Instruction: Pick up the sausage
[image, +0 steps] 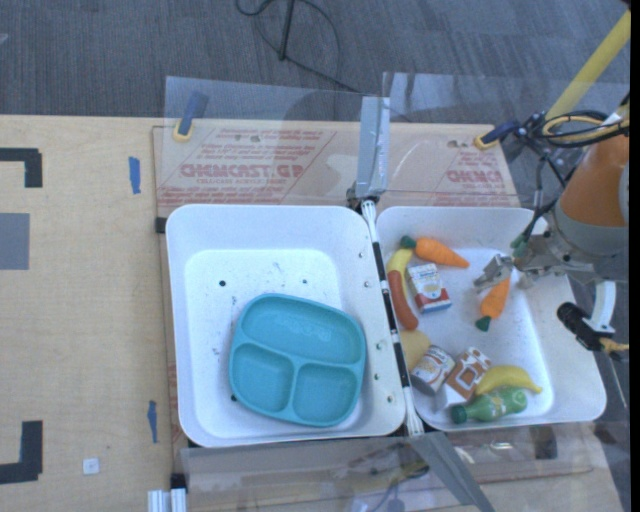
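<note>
sausage (403, 300): lies along left wall of right bin (570, 400), untouched, beside small carton (430, 287)
gripper (497, 270): over right bin, well right of sausage, just above small carrot (493, 303)
fingers: spread apart, nothing between them
left bin (190, 300): teal tray (297, 358)

One fixed camera watches me from above, tilted down at a slant over the pale wooden table (80, 330). It sits far enough back to take in both shallow white plastic bins, the left bin (195, 250) and the right bin (570, 385), side by side. My grey, orange-banded arm (592, 205) enters from its right edge.
</note>
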